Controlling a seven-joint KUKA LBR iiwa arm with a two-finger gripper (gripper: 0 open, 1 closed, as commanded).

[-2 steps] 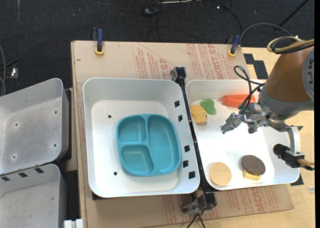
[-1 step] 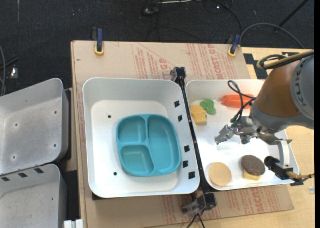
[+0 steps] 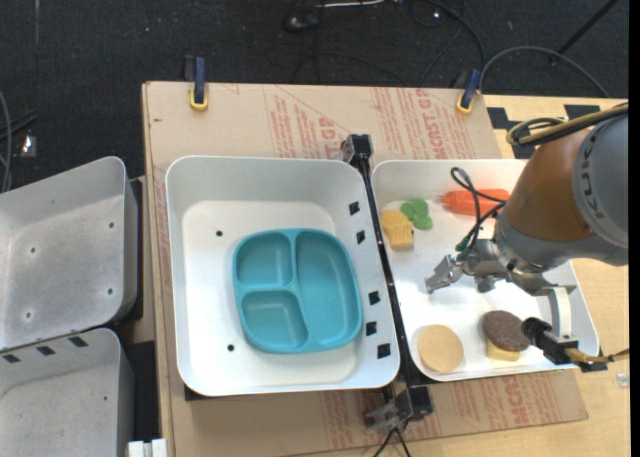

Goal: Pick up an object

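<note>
Right bin (image 3: 560, 370) held five items: a round tan disc (image 3: 440, 348) at its near wall, a brown-topped piece (image 3: 505, 332) just right of the disc, a yellow block (image 3: 398, 229) and green piece (image 3: 416, 213) toward its far left, and an orange carrot (image 3: 470, 201) at the far wall. Gripper (image 3: 447, 274) hung over mid-bin, nothing between its fingers; spread or closed, cannot tell. Left bin (image 3: 200, 245) beside it held a teal divided tray (image 3: 297, 289).

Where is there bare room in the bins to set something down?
Left bin: bare white floor rings the teal divided plate, widest along its far and left walls. Right bin: crowded, with the tool amid the yellow block, green piece, carrot, tan disc and brown-topped piece.
</note>
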